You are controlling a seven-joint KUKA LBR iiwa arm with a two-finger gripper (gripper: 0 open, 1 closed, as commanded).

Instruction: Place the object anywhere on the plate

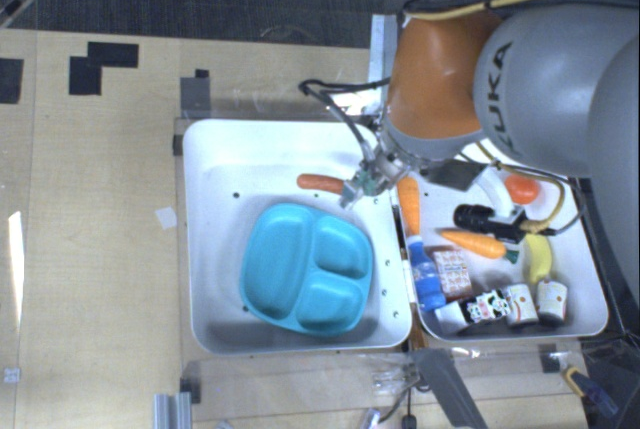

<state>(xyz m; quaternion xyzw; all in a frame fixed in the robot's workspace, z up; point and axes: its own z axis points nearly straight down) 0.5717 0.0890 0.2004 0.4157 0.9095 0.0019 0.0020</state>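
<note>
A blue divided plate (308, 267) lies in the left white bin (210, 217), toward its front. An orange-red sausage (320, 183) lies on the bin floor just behind the plate, apart from it. My gripper (363, 184) hangs low at the sausage's right end, close to the wall between the two bins. The view does not settle whether it touches the sausage. The grey arm with its orange band (440, 77) covers the back of the right bin.
The right bin (590, 317) is crowded: a carrot (408, 202) along the dividing wall, a second carrot (475, 244), a banana (540, 260), a blue bottle (425, 272), a cow-patterned carton (490, 307) and a red-orange fruit (522, 187).
</note>
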